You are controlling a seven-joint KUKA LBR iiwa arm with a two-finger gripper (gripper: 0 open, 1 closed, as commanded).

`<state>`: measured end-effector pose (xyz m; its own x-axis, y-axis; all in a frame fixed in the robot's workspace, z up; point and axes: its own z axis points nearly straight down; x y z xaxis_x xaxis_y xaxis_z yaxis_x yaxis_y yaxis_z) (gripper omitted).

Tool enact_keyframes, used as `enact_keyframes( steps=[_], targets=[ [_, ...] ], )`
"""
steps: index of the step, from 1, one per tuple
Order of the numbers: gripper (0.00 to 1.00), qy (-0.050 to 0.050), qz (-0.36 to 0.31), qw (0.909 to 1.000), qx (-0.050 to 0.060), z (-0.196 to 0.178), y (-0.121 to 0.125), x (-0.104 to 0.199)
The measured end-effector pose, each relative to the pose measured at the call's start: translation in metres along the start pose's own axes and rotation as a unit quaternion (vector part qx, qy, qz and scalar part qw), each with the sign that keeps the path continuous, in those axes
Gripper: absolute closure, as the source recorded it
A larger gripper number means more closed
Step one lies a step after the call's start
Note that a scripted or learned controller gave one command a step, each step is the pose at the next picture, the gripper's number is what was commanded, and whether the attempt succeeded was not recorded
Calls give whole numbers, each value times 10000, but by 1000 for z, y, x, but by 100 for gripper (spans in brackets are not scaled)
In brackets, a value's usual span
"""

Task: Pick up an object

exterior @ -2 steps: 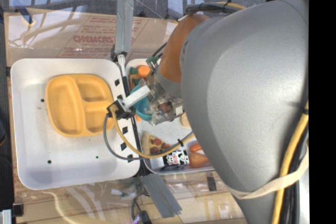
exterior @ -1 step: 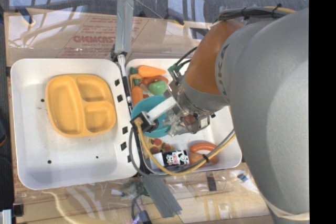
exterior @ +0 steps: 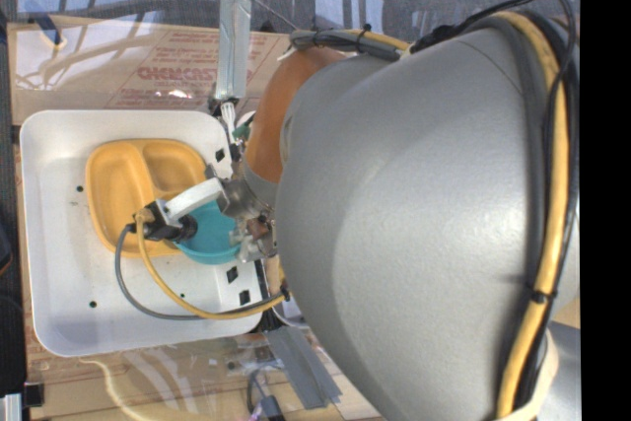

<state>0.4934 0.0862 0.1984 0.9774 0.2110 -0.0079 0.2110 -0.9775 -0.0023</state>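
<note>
The grey arm [exterior: 424,212] bulks across the right side and reaches down into the left bin [exterior: 59,311]. Its pincer [exterior: 242,222] sits low over a teal bowl [exterior: 212,240], which lies in the bin's right half, just beside a yellow dish [exterior: 123,177]. Whether the pincer is released or clenched cannot be told; the wrist hides it.

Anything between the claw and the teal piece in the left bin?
Nothing visible does. The claw sits at the right edge of the teal piece, hiding part of it. The yellow dish lies on its left, not between them.
</note>
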Motion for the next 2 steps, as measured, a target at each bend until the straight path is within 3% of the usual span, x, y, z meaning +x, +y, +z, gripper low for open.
enact_keyframes(
  steps=[2],
  targets=[
    [100,-11,-54,10000,-11,-18,0,1]
  ],
)
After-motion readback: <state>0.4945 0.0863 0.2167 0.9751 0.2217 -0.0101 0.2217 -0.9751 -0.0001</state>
